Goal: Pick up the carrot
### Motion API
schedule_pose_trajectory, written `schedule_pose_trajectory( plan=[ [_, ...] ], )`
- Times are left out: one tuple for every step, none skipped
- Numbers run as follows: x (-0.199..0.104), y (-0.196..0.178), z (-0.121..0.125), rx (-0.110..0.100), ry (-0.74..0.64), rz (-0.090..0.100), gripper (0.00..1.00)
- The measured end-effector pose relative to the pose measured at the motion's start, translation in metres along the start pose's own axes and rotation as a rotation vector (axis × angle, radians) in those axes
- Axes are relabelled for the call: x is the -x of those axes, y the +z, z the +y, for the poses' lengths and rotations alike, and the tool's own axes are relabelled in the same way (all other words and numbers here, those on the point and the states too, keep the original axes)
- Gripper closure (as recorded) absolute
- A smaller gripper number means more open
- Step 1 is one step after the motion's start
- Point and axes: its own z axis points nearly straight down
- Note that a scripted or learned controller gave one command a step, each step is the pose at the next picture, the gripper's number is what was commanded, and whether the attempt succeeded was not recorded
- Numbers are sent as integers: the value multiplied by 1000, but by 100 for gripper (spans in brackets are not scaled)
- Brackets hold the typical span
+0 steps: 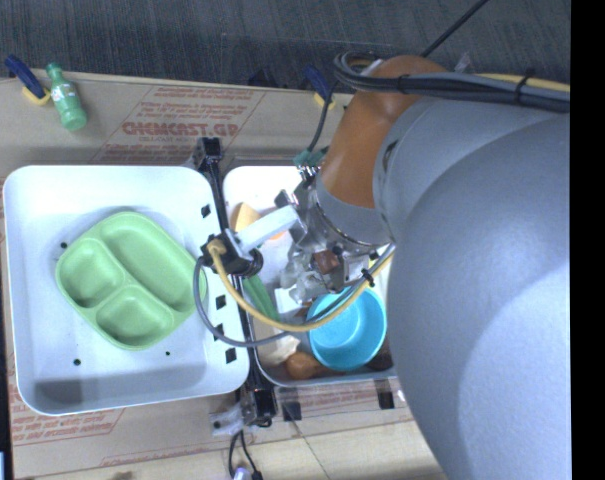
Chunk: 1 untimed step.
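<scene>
Reaching into the right shallow white bin (244, 183), the grey arm's hand (307, 273) hovers low beside a blue plastic bowl (350, 333). Grip state: cannot tell. An orange piece (246, 215), possibly the carrot, lies far-left of it. Judged step: approach; next, align over it.

Smooth matt green plastic tray (127, 278), glossy blue plastic bowl (350, 333), white plastic bins (32, 268), printed brown cardboard (172, 123) at upper left
</scene>
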Motion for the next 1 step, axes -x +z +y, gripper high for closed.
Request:
schedule_pose_trajectory(
  plan=[
    [-15,44,-72,-6,-272,-8,100]
  ],
)
